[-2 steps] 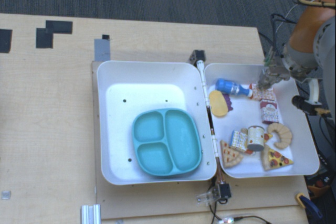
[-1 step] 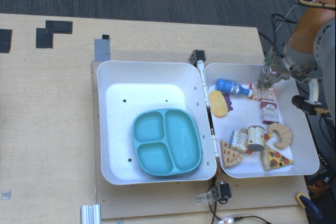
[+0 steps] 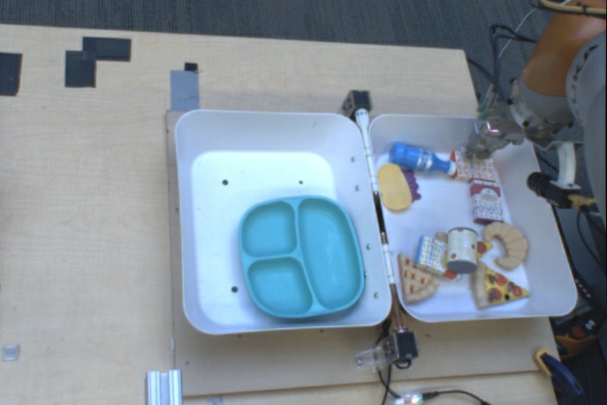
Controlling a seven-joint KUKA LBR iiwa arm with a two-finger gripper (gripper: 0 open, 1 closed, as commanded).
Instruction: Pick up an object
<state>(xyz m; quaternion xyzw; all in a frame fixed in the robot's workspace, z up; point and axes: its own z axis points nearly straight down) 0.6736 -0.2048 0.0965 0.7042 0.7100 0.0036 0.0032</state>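
Blue bottle (image 3: 420, 157) — gripper (image 3: 481, 140) just beside, perhaps touching.

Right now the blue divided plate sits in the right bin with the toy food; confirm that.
Not quite: the camera view shows the blue divided plate in the left bin. The toy food, such as the pizza slice, lies in the right bin.

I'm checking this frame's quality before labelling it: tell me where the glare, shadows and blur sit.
Camera view: the left bin floor is washed out by bright glare behind the teal divided plate, which casts only a faint shadow; the toys in the right bin are evenly lit but soft, so the small carton print is unreadable; the gripper at the blue bottle end is slightly blurred.
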